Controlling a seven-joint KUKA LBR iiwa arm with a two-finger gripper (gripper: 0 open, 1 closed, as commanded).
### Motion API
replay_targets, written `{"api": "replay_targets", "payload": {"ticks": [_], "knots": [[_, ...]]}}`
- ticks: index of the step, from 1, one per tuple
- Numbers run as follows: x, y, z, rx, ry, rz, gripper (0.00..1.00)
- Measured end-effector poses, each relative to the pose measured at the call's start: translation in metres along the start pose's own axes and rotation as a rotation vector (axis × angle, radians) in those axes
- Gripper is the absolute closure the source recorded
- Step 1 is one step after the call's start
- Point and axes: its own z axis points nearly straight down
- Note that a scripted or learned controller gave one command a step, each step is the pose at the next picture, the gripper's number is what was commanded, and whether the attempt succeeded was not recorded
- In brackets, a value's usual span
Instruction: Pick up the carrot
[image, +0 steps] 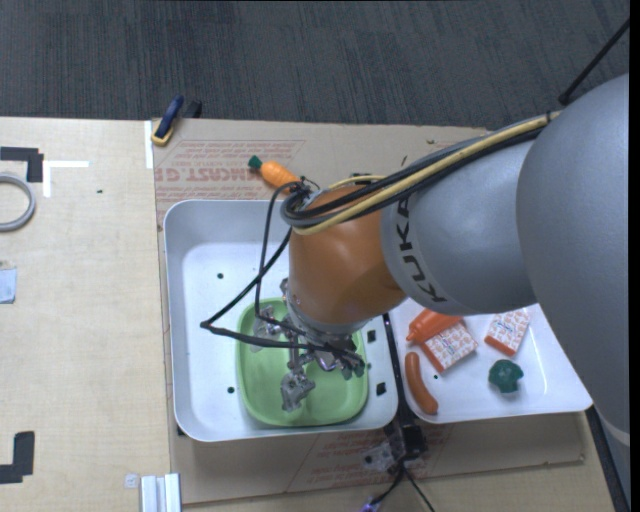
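Two white bins side by side. Left bin (190, 300) as landmark: green plate (262, 385) inside, near front edge; gripper (297, 385) over plate, finger state cannot tell. Beside it, right bin (560, 385): sausage (420, 383), broccoli (506, 375). Carrot (274, 172) outside, on cardboard beyond left bin's far rim.

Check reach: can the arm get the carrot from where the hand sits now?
Probably, but not directly. The carrot lies on cardboard beyond the left bin's far rim, while the hand hangs over the green plate inside. Nothing covers the carrot.
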Motion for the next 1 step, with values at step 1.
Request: {"api": "replay_targets", "payload": {"ticks": [1], "knots": [[-0.0150,0.0521,-0.0559,0.000,-0.002,-0.036,0.00]]}}
